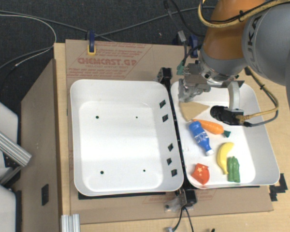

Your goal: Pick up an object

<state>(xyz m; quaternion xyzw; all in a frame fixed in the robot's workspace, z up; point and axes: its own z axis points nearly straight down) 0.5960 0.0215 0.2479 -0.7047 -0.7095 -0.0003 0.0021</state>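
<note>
- Nearest me in the right bin [261, 178]: red strawberry [201, 173], green pepper [233, 169], banana [224, 154]
- Mid: blue bottle [200, 137], carrot [212, 126]
- Far: gripper [190, 93] over tan wedge [193, 109], grip state — I can't tell

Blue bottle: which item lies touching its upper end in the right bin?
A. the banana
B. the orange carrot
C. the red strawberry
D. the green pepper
B. The blue bottle has the orange carrot lying right against its upper end, while the banana, green pepper and red strawberry lie lower in the right bin.
</note>
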